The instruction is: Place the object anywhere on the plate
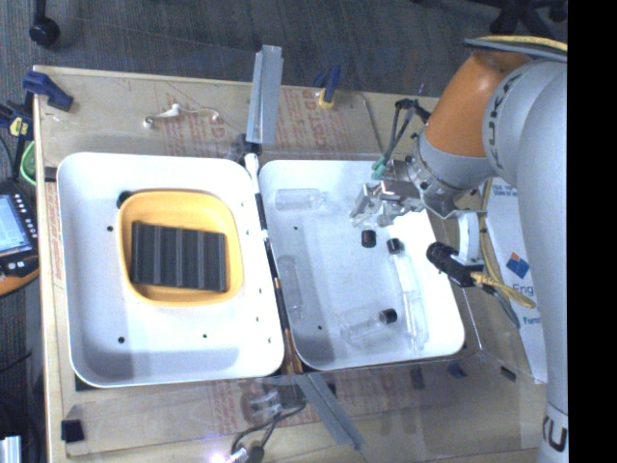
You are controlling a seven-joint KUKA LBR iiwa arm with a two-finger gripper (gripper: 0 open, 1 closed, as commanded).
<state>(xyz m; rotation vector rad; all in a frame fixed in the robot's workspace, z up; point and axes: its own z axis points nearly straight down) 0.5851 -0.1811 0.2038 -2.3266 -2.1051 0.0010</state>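
The yellow plate (177,202) lies in the left bin (87,336) and bears a dark ridged rectangular block (180,257). In the right bin (318,350) lie clear plastic things: a long tube with a black cap (406,283) at the right, a small bottle with a black cap (367,326) near the front, and another clear bottle (299,200) at the back left. My gripper (372,210) hangs low over the back right of the right bin, just above a small black cap (367,238). Nothing shows between its fingertips.
A grey metal bar (264,95) stands up behind the gap between the bins. Blue clamps (46,88) sit on the bench's back edge, and a handheld screen (12,234) lies at the far left.
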